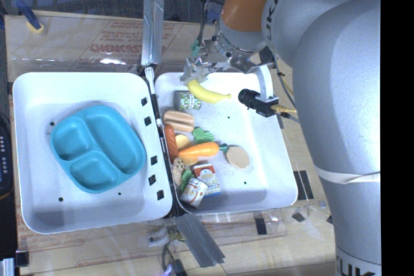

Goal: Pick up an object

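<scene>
Arm [336, 74] looms; banana [208, 93] lies just below end effector [196, 68].

Yellow banana [208, 93] flat, right bin's far end, apparently ungripped.

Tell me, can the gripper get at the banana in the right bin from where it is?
Probably yes. The gripper hangs right above the banana, which lies bare at the bin's far end with nothing on top of it.

gripper [196, 69] above banana [208, 93] — right bin [275, 158]
</scene>
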Action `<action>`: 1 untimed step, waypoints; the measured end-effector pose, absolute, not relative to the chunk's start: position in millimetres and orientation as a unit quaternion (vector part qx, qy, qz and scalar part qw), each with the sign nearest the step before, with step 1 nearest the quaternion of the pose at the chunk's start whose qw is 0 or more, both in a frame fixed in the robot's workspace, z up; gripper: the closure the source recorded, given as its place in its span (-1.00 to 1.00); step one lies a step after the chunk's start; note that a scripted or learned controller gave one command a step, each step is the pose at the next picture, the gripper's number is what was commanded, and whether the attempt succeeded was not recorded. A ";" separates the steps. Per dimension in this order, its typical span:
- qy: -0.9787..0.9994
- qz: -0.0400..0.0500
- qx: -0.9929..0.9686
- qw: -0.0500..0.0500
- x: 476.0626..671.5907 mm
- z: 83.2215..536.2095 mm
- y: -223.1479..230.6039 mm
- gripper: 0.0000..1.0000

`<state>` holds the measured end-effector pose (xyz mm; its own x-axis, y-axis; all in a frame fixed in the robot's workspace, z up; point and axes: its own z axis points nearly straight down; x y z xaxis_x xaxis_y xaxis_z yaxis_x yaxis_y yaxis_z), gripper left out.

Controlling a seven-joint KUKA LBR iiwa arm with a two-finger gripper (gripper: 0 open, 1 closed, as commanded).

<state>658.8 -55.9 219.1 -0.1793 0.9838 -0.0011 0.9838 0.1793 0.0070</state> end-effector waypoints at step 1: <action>0.767 0.000 0.641 0.000 657.0 214.8 -57.0 -1.00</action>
<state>657.0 -57.0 214.8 -0.1775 0.9841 -0.0001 0.9841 0.1775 -0.0010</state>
